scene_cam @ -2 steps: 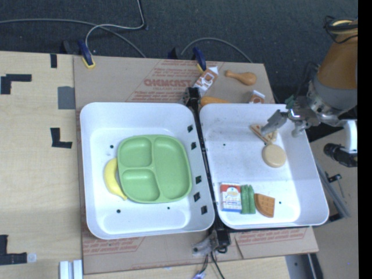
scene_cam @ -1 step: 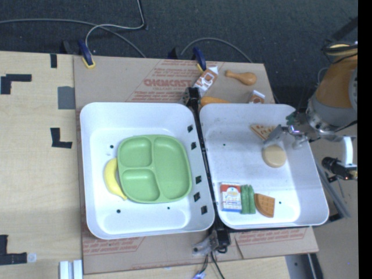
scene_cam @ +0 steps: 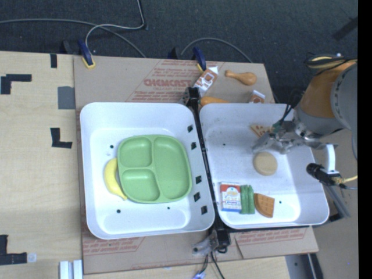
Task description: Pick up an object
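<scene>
The right bin (scene_cam: 302, 214) holds several small objects. A round tan roll (scene_cam: 266, 164) lies near its middle. A small red and white box (scene_cam: 231, 197), a green pickle-like piece (scene_cam: 247, 199) and an orange cracker (scene_cam: 264, 205) lie side by side near the front wall. Another small orange cracker (scene_cam: 258, 129) lies toward the back. My gripper (scene_cam: 274, 142) hangs low over the right bin, just behind the tan roll and beside the back cracker. The grey arm with its orange band (scene_cam: 323, 95) comes in from the right.
The left bin (scene_cam: 93, 127) holds a green divided plate (scene_cam: 154, 168) with a yellow banana (scene_cam: 111, 179) tucked at its left edge. Behind the bins on the cardboard lie a tan drumstick toy (scene_cam: 240, 76), a small packet (scene_cam: 204, 79) and an orange piece (scene_cam: 213, 101). The black divider clips (scene_cam: 200, 156) run between the bins.
</scene>
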`<control>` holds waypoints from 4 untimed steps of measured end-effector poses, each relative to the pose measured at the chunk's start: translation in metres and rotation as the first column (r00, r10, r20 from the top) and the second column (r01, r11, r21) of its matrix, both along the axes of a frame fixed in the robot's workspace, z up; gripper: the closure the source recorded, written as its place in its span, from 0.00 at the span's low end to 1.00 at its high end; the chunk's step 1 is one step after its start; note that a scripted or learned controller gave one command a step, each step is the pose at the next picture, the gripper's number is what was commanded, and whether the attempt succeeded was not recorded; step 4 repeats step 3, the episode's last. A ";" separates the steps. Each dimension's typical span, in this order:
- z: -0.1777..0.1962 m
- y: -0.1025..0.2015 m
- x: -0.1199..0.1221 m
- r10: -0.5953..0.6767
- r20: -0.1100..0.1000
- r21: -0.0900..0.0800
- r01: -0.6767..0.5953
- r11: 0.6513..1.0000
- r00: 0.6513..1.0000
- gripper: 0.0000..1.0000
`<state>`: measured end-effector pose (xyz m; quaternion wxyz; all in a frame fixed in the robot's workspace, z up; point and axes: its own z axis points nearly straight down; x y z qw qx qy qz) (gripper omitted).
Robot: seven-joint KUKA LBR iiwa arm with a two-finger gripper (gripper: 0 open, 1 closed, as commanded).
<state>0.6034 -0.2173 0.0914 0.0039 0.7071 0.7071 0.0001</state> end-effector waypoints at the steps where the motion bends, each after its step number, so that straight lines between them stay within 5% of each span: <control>1: -0.005 0.062 -0.055 0.001 -0.002 0.004 -0.001 1.000 1.000 0.00; 2: 0.005 0.062 -0.054 0.001 -0.001 0.003 -0.001 1.000 1.000 1.00; 3: 0.093 0.155 -0.036 0.003 -0.005 0.006 -0.003 1.000 1.000 1.00; 4: 0.093 0.155 -0.036 0.003 -0.005 0.006 -0.003 1.000 1.000 1.00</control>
